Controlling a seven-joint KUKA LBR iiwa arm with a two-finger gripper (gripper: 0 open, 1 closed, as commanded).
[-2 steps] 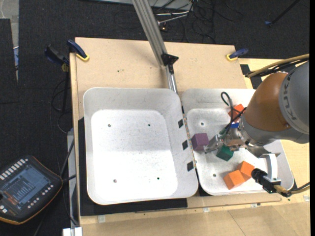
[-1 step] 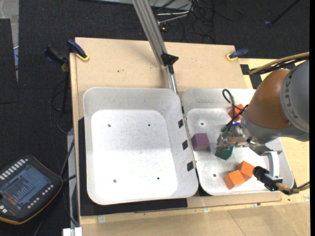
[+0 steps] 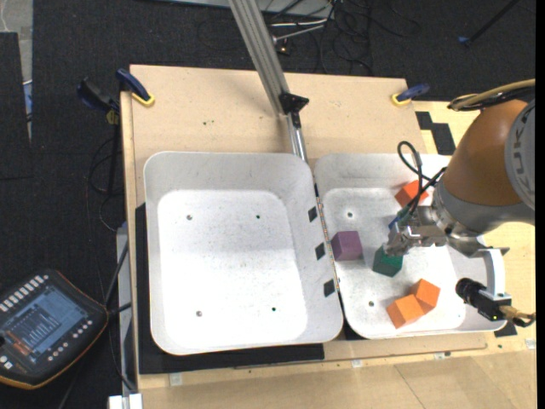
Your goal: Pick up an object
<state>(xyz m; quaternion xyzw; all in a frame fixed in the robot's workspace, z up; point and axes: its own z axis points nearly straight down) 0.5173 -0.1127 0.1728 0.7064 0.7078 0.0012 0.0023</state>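
Plywood tabletop [image 3: 221, 109] carries your two white bins, and all the loose pieces sit in the right bin [image 3: 358, 173]. Work from the near rim back. Closest to you lie two orange blocks [image 3: 413, 303], touching each other, towards the bin's front right corner. Behind them is the green block [image 3: 387, 263], and that is the one your coming move turns on: the pincer [image 3: 398, 245] sits right at its upper right edge, so the block lies just down and to the left of the tips, with hardly any gap showing. You cannot tell from this slant whether the tips are spread around the block or pressed together beside it, because the wrist and its cabling cover them. The block looks roughly square, so you have no long axis to line up with, I'd judge. Just left of the green block, near the dividing rim, stands the purple block [image 3: 347, 245], apart from it but close enough to be nudged. Farther back, another orange block [image 3: 410, 192] shows partly from behind the arm [image 3: 485, 169].
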